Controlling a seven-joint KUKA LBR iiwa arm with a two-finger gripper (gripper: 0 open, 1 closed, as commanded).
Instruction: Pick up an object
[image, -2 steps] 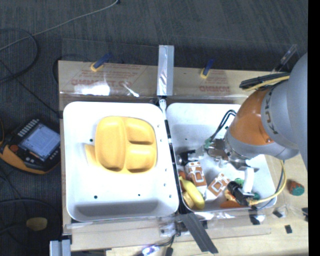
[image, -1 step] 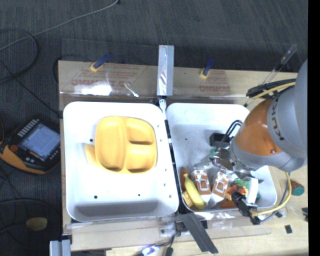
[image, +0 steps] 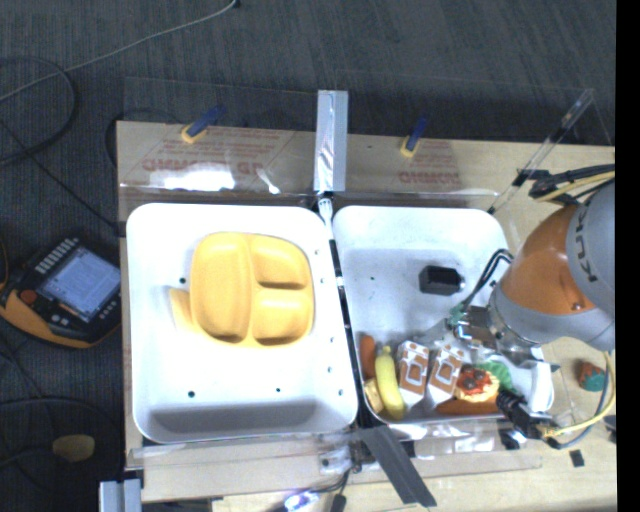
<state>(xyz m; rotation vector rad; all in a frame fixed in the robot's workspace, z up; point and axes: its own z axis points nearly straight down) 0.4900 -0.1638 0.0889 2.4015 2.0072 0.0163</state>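
Two shallow white bins side by side on the bench: left bin (image: 150, 400), right bin (image: 400, 235). In the left one, a yellow divided tray (image: 250, 288), overturned or upright hard to tell, glossy, with three compartments. In the right one, a small black block (image: 439, 278) lying alone near the middle, well apart from a cluster along the near wall: a yellow banana (image: 388, 385), slim and curved, beside a reddish-orange piece (image: 368, 349); next to the banana two white-and-brown patterned cartons (image: 428, 368), touching each other; then a round red-and-orange toy food item (image: 476, 382) over an orange strip (image: 462, 407), with a bit of green (image: 497, 373) just behind. Grey arm with orange band (image: 545, 265) reaching in from the right, wrist low over the cluster's right end. Gripper (image: 470, 328) partly hidden among hardware and cables; jaw state impossible to tell. Nothing visibly held.
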